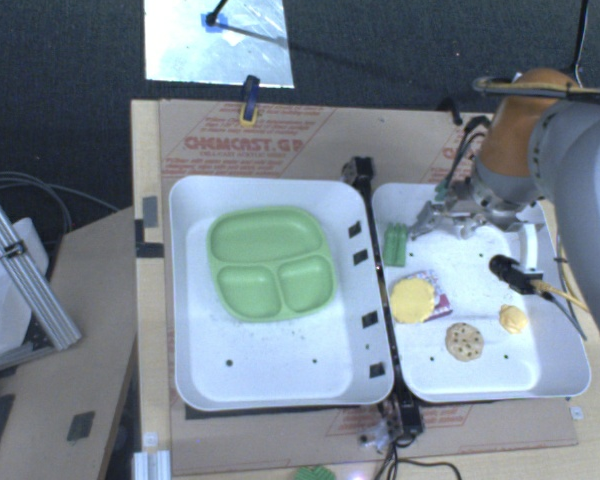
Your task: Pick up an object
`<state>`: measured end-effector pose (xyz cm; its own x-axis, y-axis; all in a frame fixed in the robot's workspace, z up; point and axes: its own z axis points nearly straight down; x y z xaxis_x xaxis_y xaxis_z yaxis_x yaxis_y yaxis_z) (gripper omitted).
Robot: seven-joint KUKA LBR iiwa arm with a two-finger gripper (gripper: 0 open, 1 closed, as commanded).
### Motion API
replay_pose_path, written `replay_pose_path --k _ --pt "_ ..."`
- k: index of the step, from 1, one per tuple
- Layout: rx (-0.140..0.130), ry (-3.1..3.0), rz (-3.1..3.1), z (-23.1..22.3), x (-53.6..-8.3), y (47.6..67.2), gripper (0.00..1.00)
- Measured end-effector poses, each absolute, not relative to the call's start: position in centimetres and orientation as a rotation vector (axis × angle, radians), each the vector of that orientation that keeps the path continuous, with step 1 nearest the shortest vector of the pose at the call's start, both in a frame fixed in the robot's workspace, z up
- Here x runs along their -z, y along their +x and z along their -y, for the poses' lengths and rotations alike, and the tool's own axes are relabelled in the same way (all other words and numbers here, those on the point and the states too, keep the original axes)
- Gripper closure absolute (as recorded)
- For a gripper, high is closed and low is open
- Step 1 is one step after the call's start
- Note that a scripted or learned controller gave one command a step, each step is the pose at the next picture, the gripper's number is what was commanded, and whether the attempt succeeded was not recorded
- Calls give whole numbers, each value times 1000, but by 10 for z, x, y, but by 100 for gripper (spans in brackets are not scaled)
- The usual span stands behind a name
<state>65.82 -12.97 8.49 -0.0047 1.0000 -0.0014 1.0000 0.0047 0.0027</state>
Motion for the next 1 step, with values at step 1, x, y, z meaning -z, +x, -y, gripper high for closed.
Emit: replay_pose_path --k 1 --pt "-1 2214 -2225 130 -85 658 0"
